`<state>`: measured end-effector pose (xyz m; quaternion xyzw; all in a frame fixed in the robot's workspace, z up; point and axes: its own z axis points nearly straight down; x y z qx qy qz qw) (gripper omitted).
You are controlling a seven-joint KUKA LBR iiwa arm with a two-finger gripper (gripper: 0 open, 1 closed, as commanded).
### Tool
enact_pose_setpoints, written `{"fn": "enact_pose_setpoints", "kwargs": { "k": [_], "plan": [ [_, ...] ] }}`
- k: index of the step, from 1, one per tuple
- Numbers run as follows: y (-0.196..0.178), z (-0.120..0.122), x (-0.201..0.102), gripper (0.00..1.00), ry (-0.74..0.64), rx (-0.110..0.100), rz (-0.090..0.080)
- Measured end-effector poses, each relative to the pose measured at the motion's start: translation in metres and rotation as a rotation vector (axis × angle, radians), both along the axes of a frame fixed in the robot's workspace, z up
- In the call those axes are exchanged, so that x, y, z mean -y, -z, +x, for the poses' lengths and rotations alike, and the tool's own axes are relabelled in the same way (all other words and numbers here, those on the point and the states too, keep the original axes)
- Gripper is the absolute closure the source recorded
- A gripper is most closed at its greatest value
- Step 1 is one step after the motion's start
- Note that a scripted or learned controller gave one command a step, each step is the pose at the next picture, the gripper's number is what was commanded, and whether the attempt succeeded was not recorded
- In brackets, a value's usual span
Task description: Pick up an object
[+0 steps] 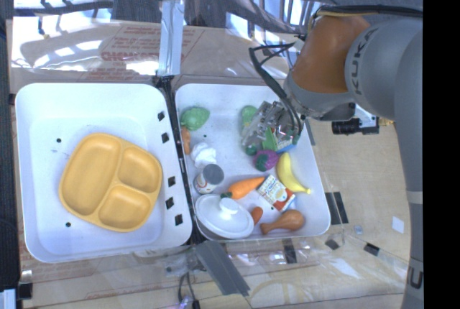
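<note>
bins (29, 157): 2 | yellow tray (109, 181): 1 | banana (289, 174): 1 | carrot (246, 187): 1 | drumstick (284, 222): 1 | white lid (224, 217): 1

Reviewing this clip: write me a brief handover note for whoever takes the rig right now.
End effector: low in the right white bin, over the upper right cluster of small green and purple toy foods. Nothing is visibly lifted.
Right bin also holds: yellow toy banana, orange toy carrot, brown toy drumstick, round white lidded dish.
Left white bin: yellow divided plastic tray.
Done: reach into the bin. Left: secure one object and lift it.
</note>
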<state>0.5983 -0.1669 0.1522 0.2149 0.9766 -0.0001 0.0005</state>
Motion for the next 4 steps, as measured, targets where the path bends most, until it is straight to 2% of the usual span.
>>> {"fn": "enact_pose_setpoints", "kwargs": {
  "k": [1, 2, 3, 4],
  "plan": [
    [0.061, 0.016, -0.05, 1.0, 0.249, -0.004, 0.001],
    [0.06, 0.017, -0.049, 0.0, 0.25, -0.001, 0.0],
    [0.049, 0.018, -0.051, 1.0, 0.241, 0.0, 0.0],
    [-0.023, 0.041, -0.001, 1.0, 0.31, 0.007, -0.001]
  ]
}}
